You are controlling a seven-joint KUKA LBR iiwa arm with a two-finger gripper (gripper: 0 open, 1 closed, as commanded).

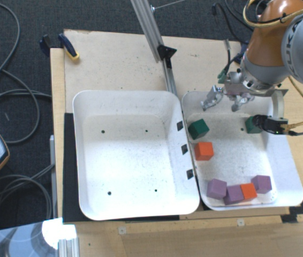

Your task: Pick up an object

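While poised over the far end of the right bin (232, 162), hangs with the tool (225, 99) spread open, fingers apart, nothing held between them. Carried on a grey arm (280, 42) with an orange band, reaching in from the right.

Six candidate blocks in the right bin, all lying on its floor:
- green cube (198, 128), nearest the tool, just beside the bin's left wall, turned at an angle
- orange cube (204, 150), close behind the green one, also near that wall
- at the near end, a tight row: purple cube (216, 188), second purple cube (234, 195), small orange block (248, 190), third purple cube (262, 183), apparently touching one another

Also a small green item (254, 124) by the right wall, too unclear to name. Beside all this on the tabletop (114, 52), the left bin (125, 98).

Likely ways to fail, judged from this layout:
- Closing too high and catching only air, since the tool sits well above the blocks.
- Going for the green cube and striking the bin wall with one finger, given so little room on that side.
- Meeting the angled cube on its corners, so it twists or skids away rather than seating.
- Going for the near row and finding no gap for a finger, so blocks get shoved or two get pinched and slip.
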